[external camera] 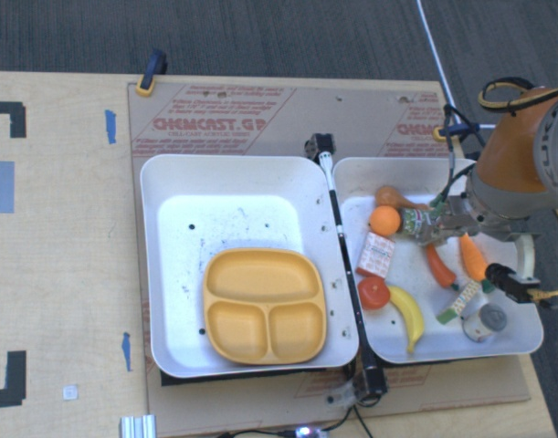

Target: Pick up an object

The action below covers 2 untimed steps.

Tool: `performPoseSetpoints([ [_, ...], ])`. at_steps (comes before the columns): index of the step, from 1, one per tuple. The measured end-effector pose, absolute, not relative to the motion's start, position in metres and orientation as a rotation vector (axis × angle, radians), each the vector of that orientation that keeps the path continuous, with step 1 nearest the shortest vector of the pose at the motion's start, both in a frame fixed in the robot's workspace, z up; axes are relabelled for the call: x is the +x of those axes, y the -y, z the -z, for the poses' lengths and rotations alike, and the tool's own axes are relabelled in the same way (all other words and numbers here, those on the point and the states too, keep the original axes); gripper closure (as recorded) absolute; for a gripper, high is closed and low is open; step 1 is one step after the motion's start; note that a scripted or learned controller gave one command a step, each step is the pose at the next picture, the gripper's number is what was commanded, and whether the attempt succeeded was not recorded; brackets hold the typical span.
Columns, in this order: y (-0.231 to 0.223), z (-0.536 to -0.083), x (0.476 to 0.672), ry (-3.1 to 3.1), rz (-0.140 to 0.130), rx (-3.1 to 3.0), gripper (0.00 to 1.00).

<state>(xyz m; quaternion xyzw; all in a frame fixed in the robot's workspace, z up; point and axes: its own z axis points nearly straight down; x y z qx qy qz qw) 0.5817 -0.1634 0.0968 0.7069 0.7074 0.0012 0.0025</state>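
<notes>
- Yellow-orange, the three-part plate [265, 314] lies in the left bin [169, 208], at the lower centre of the frame.
- Right bin [525, 336], in the right half of the frame, holds the loose things: an orange ball [384, 221] near its upper left, a brown piece [389, 196] just above it, a white and red packet [377, 255] below, a red tomato [373, 292] touching the bin's left wall, and a banana [408, 315] just right of the tomato.
- Two carrot-like pieces [440, 266] [473, 257] lie right of centre; a grey round thing [484, 321] sits low right.
- Grey arm with its orange band [516, 149] comes in from the right edge; the gripper [431, 227] sits low over the bin just right of the ball.
- Whether the fingers are open or closed I cannot tell.
- Both bins rest on a brown board [224, 117] on the pale desk [59, 245].
</notes>
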Motion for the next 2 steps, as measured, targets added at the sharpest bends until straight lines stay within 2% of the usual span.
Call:
performPoseSetpoints([
  [1, 0.0841, -0.1856, 0.6034, -2.223, -0.003, 2.218, 1.00],
  [2, 0.0847, -0.1850, 0.6029, -2.223, -0.001, 2.219, 0.00],
])
